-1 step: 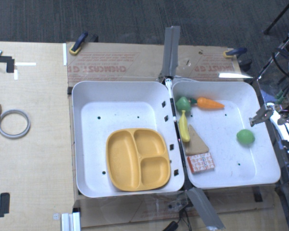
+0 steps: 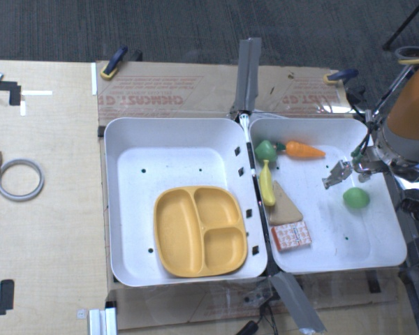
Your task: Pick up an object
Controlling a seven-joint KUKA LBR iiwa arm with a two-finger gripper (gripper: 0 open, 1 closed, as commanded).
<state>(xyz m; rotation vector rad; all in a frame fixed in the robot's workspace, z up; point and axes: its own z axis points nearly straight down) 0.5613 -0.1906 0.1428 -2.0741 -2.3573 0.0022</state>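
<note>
The tool (image 2: pixel 337 174) hangs over the right bin (image 2: pixel 377 255), low above its white floor near the bin's right side, with nothing between its fingers; whether they are open or closed cannot be told from here. A green ball (image 2: pixel 356 198) lies just to the near right of it. Further left in that bin, a carrot (image 2: pixel 304 151) sits at the far end beside a green pepper (image 2: pixel 265 149). A banana (image 2: pixel 267 183) runs along the left wall, with a tan wedge (image 2: pixel 286 206) and a small red-printed box (image 2: pixel 291 236) nearer. The left bin (image 2: pixel 126 187) holds a yellow divided plate (image 2: pixel 199 230). A roll of tape (image 2: pixel 18 179) lies on the bench (image 2: pixel 49 257) at far left.
</note>
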